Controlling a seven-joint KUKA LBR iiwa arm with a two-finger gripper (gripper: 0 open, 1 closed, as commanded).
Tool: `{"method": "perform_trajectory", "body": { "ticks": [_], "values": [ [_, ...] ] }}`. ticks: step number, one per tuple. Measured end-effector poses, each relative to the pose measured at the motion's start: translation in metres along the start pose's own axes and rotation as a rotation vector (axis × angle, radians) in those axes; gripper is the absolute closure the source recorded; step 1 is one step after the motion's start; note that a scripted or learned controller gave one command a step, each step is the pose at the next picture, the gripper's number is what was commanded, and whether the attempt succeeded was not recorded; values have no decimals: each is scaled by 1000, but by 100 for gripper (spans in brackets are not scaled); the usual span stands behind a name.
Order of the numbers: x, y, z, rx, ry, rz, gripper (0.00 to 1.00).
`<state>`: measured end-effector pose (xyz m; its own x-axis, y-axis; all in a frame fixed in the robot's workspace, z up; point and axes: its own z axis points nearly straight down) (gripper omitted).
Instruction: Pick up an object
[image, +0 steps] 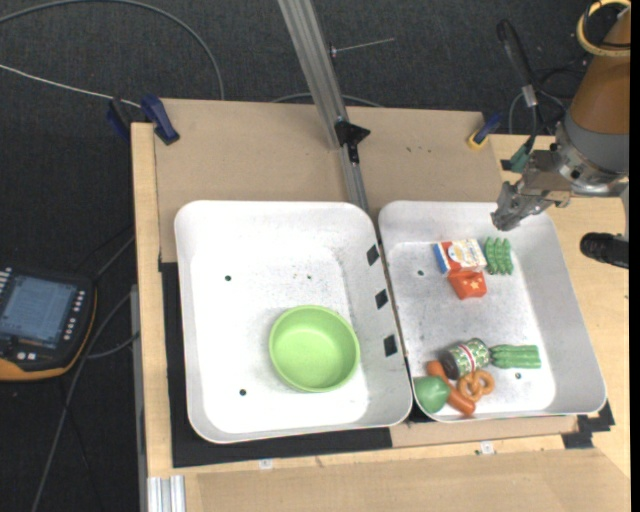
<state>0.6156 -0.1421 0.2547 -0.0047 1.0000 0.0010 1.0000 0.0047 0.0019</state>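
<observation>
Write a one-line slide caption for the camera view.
The end effector hovers over the right bin's far edge above small toys; a green bowl sits in the left bin.

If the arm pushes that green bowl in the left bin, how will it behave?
The round light-green plastic-looking bowl probably weighs little and would likely slide across the smooth floor of the left white bin rather than tip, since it sits upright on its base. Its thin rim may offer a pinch grip, though glossy walls could slip.
</observation>
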Motion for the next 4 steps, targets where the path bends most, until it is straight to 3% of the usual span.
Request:
{"method": "perform_trajectory", "body": {
  "ticks": [2,4],
  "values": [
    [99,18,9,3,0,0,100],
    [203,19,16,2,0,0,100]
  ]
}}
